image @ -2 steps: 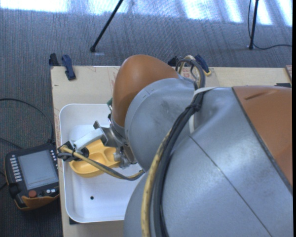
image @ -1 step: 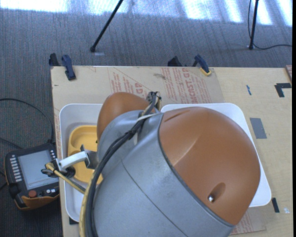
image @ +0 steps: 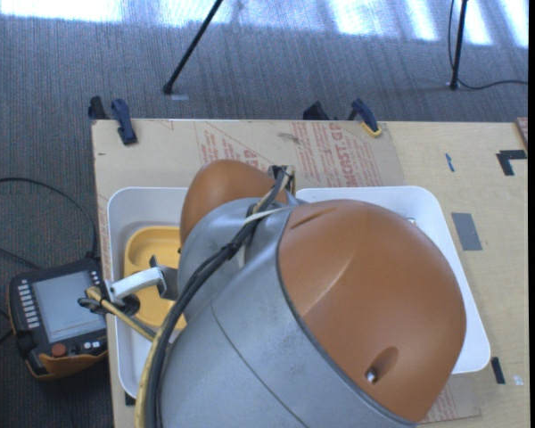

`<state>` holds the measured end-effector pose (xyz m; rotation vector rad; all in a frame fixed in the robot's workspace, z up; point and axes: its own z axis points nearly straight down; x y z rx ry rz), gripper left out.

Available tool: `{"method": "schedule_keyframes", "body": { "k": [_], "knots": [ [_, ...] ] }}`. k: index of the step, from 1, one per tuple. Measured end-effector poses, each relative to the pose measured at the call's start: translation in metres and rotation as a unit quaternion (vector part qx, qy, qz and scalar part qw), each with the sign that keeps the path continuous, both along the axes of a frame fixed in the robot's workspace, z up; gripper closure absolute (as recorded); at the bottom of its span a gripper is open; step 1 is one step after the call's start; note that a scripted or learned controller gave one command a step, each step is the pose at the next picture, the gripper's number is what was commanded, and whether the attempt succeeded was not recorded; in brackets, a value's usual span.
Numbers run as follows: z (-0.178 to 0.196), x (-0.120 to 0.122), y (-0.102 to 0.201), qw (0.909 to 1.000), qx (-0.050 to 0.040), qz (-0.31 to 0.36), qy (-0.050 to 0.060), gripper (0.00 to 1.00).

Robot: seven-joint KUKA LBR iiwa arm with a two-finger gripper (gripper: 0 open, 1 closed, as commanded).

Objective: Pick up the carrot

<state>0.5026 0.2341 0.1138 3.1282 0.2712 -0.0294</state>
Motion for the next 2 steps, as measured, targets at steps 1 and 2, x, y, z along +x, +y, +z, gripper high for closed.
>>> {"method": "schedule_keyframes", "body": {
  "k": [1, 2],
  "knots": [
    [0.070, 0.022, 0.005, 0.9998, 0.0020, 0.016, -0.010, 1.00],
    [0.042, 0.054, 0.003, 0.9983, -0.0029, 0.054, 0.023, 1.00]
  ]
}}
